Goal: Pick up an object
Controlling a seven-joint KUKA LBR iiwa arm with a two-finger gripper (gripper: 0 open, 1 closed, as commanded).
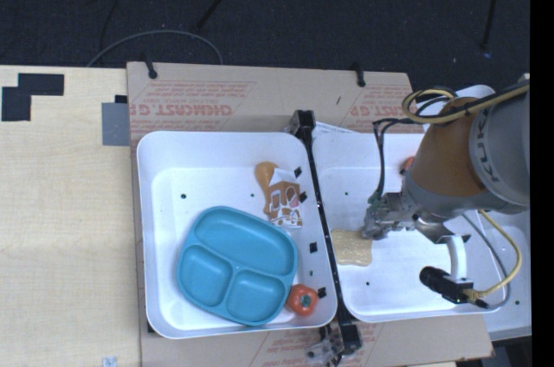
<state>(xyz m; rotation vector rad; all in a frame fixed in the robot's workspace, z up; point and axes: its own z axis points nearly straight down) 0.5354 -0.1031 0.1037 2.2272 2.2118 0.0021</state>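
The gripper (378, 222) hangs low in the right bin (407, 305), poised for a pick. Its target appears to be the tan sponge (352, 249), lying just below-left of the tips against the divider. Whether anything is gripped cannot be told. The blue tray (235, 265) and tomato (302, 300) lie in the left bin (164, 183), well left.

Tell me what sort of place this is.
Probably a robotics lab's grasping bench: two white bins on cardboard, a cabled arm reaching in, and toy items like a blue divided tray.
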